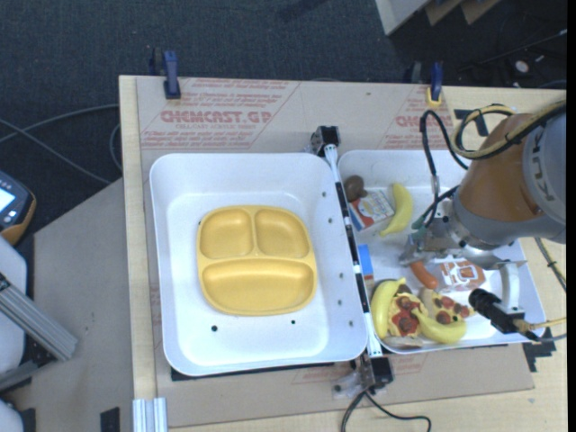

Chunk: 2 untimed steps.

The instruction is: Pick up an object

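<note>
- Currently the arm (508,183) reaches in from the right of the frame, its wrist low over the right bin (373,165), centre right.
- My tool (430,243) sits down among the clutter; whether it is apart or together I cannot tell, since the wrist covers it.
- Candidates in that bin: a banana (401,207) toward the upper part, a small orange piece (425,275) just below the tool, a white carton (461,273) beside it, and a second banana (385,302) near the lower edge with red-topped toy food (408,313).
- Left bin (171,241) holds a yellow divided plate (256,259), well apart from the arm.
- I judge this as the descent-to-grasp step; nothing visibly held.
- Next move calls for closing on one item, likely the orange piece, then lifting straight up clear of its neighbours.
</note>
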### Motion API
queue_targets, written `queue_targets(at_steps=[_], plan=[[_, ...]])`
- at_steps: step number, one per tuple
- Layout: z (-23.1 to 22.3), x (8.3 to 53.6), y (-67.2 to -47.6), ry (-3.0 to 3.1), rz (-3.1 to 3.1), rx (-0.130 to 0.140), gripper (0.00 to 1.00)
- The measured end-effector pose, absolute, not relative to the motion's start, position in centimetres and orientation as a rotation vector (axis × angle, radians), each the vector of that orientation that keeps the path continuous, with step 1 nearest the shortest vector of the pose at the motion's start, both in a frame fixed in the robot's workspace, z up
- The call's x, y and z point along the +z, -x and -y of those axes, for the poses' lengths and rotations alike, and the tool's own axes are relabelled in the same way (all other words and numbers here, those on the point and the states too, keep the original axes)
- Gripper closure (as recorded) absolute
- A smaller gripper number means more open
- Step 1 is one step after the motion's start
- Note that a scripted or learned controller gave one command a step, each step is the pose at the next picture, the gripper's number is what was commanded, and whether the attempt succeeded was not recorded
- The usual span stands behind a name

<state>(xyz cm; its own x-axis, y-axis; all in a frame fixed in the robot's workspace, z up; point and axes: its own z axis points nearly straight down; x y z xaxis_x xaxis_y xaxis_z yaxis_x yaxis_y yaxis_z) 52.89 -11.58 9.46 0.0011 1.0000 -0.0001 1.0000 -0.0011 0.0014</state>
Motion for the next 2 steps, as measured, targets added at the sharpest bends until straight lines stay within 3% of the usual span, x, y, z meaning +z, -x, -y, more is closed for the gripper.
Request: queue_targets(at_steps=[1, 2], plan=[[7.0, 19.0, -53.3, -2.211, -2.223, 0.009, 1.00], [2.6, 22.9, -49.4, -2.216, -2.228, 0.004, 1.00]])
